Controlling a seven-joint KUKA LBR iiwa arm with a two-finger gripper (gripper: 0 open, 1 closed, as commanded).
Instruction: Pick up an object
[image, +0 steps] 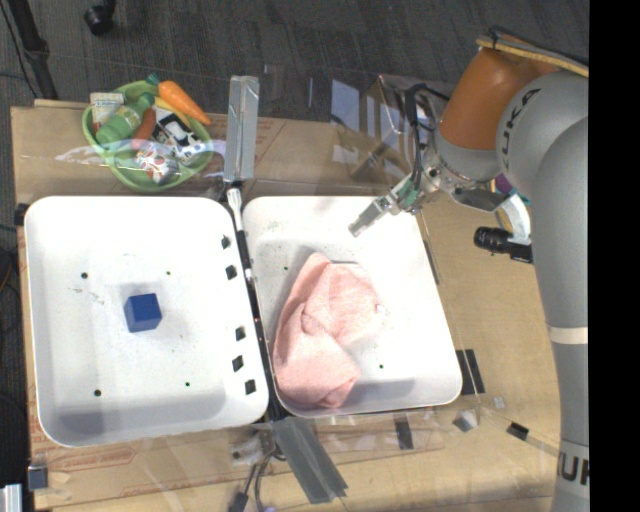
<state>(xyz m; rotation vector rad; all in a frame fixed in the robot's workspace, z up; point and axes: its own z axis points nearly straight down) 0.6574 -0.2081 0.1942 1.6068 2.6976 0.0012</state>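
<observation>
Cardboard-brown surface (480, 300) carries two shallow white bins side by side, with dark carpet beyond its far edge. Grey arm (555, 200) comes in from the right, its orange band (480, 85) above the wrist; dark lettering runs along the grey casing, "UK" readable near the upper joint and again at the bottom right corner, the rest cut off. Left bin (60, 260) holds a blue cube (143, 311) sitting left of its middle, well apart from every wall, with a few small dark specks scattered on the floor around it. Right bin (420, 350) holds a pink cloth (322, 330), crumpled and bunched, lying from the middle of the bin down to its near wall and toward the divider side. Between the two bins, small dark tabs line the shared rim. Green bowl (120, 175) stands on the surface beyond the left bin's far corner, heaped with toy foods, an orange carrot (180, 98) on top; a white packet with black print lies among them, its writing too small to read. Tool (372, 218) hangs over the far part of the right bin, slanting down and leftward, above and apart from the pink cloth; whether it is wide or narrow I cannot tell, and nothing shows in its grasp.
</observation>
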